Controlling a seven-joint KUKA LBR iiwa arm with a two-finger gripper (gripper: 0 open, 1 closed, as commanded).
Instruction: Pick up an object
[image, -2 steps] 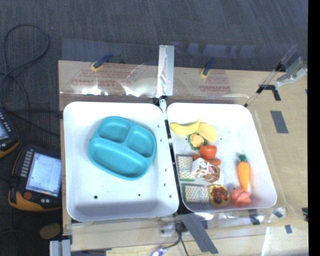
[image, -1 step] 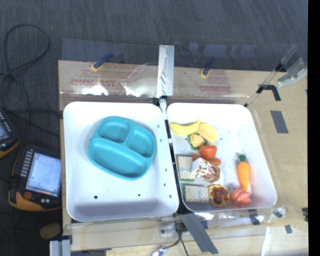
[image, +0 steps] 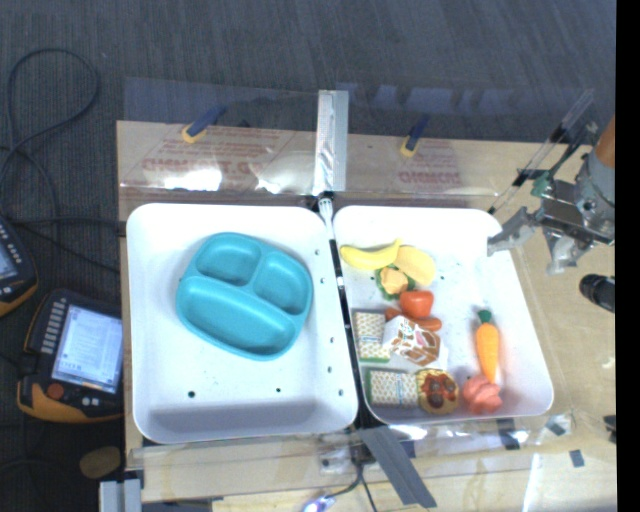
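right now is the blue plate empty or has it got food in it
Empty. The blue plate lies in the left bin, its three compartments bare blue.

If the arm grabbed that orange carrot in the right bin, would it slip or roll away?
Probably it could roll: the carrot looks round and tapered, lying lengthwise on the smooth floor of the right bin. It looks like glossy toy plastic, so likely stiff, light and a bit slippery. A pink toy by its tip might stop it.
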